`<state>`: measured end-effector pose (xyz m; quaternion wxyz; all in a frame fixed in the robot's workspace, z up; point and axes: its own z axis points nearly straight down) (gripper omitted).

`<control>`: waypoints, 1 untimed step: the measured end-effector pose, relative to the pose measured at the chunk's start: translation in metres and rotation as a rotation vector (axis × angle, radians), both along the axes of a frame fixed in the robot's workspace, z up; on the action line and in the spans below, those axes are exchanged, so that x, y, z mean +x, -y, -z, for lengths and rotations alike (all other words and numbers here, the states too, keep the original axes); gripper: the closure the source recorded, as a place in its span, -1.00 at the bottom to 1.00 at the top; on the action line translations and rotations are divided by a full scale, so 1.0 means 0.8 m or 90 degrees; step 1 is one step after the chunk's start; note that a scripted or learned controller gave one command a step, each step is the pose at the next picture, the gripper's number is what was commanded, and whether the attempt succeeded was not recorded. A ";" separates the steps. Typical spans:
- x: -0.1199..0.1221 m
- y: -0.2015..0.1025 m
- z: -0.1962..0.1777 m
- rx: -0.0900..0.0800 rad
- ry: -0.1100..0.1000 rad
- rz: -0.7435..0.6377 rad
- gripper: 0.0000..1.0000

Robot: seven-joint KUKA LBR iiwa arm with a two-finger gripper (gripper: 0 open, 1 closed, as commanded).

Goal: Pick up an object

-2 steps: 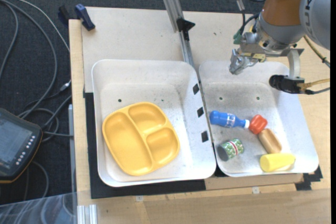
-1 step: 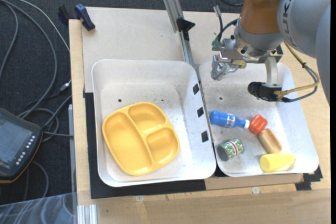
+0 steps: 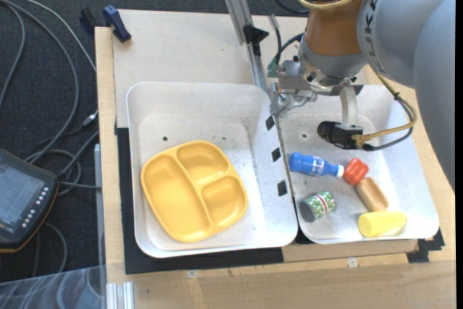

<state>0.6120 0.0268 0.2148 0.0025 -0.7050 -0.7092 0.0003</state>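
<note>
on the beige bench your gripper hangs over the far left corner of the right bin, can't tell if it's clenched or released, with the blue bottle, green can and yellow block lying nearer the front, and a yellow plate in the left bin.

The gripper hangs over the far left corner of the right bin. A blue bottle, green can and yellow block lie toward its near edge. A yellow divided plate sits in the left bin.
</note>
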 end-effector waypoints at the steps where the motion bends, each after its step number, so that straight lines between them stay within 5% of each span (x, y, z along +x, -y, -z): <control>1: -0.034 -0.062 -0.004 0.000 0.000 0.000 1.00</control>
